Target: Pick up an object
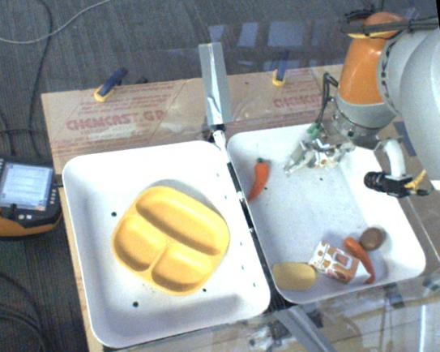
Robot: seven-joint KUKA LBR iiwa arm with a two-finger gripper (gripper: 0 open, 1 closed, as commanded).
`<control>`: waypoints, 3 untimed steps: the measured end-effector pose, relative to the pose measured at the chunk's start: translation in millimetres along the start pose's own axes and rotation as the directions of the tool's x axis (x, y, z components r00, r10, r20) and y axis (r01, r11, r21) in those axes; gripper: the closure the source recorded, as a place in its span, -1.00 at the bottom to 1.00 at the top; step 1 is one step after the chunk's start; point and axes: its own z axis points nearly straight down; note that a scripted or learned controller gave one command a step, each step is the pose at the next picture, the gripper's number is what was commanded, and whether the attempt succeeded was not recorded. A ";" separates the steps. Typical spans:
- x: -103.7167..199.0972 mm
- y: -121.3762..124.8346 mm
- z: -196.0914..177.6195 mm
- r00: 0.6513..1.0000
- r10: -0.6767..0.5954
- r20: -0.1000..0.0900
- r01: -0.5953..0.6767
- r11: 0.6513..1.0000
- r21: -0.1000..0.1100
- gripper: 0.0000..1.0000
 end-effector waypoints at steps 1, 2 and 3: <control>-31.6 20.0 31.4 1.000 0.027 0.004 -0.027 1.000 -0.013 -1.00; -31.2 20.7 21.2 1.000 0.023 0.012 -0.023 1.000 -0.013 1.00; 52.4 30.8 -110.0 0.997 0.073 0.000 -0.073 0.997 -0.007 1.00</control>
